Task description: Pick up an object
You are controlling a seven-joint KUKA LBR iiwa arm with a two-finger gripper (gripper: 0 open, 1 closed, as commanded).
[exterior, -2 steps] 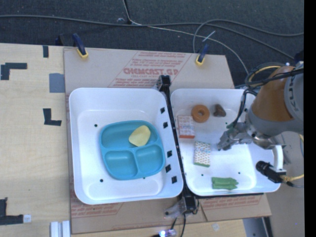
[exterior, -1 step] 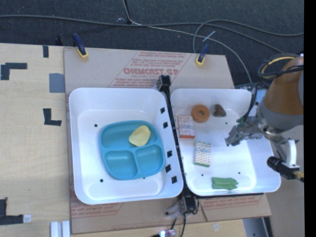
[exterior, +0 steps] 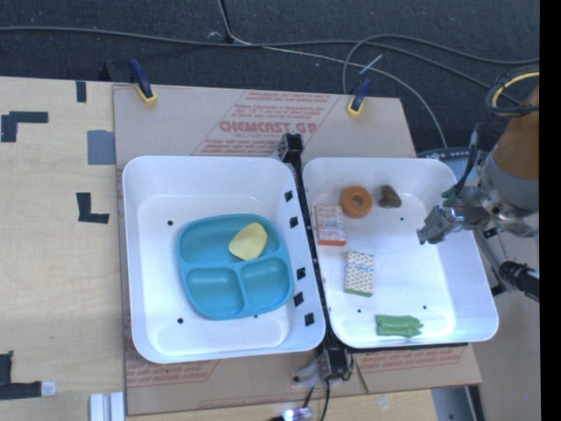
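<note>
Approach step: claw hovering at the right bin edge, finger state not discernible, holding nothing visibly; candidates lying in that bin, namely brown ring, dark lump, patterned packet, green piece; next needing descent over one.

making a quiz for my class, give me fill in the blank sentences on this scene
1. The yellow object lies on the ____ divided plate.
2. The brown ring lies in the ____ bin.
3. The green object lies near that bin's ____ edge.

Missing words: blue; right; front
</note>
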